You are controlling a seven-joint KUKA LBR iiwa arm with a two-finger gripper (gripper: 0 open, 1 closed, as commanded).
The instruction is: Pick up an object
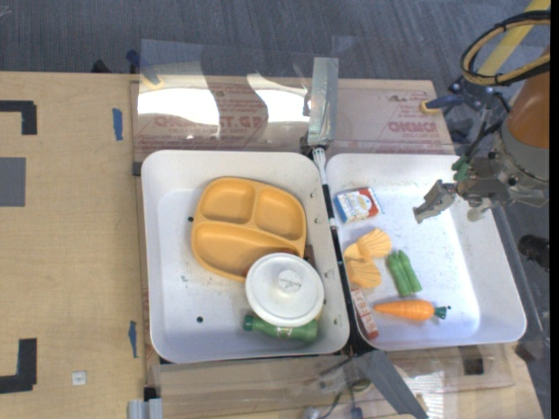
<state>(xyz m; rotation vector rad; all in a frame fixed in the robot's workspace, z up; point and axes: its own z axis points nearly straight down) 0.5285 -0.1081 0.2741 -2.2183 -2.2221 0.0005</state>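
The grey two-finger gripper (pixel 452 201) hangs over the upper right part of the right-hand shallow white bin (pixel 498 312), its fingers spread apart with nothing between them; one finger (pixel 431 202) points down-left toward the bin's middle, the other sits close to the bin's right rim. The arm's orange band (pixel 529 116) shows at the frame's right edge. Below and left of the gripper, well apart from it, the bin's objects lie along its left half: a small white-and-blue carton with red print (pixel 356 204) near the top, two pale orange toy chips (pixel 367 258) just beneath it, a green toy pickle-like piece (pixel 403 272) beside the chips, an orange plastic carrot with a green tip (pixel 408 310) lying flat toward the front, and a slim red-and-white packet (pixel 363 312) against the left wall. The left-hand shallow white bin (pixel 162 260) holds a yellow plastic divided plate (pixel 236 218), a round white lidded bowl (pixel 285 287) overlapping the plate's lower right corner, and a dark green bottle (pixel 281 327) lying on its side, touching the bowl's front edge.
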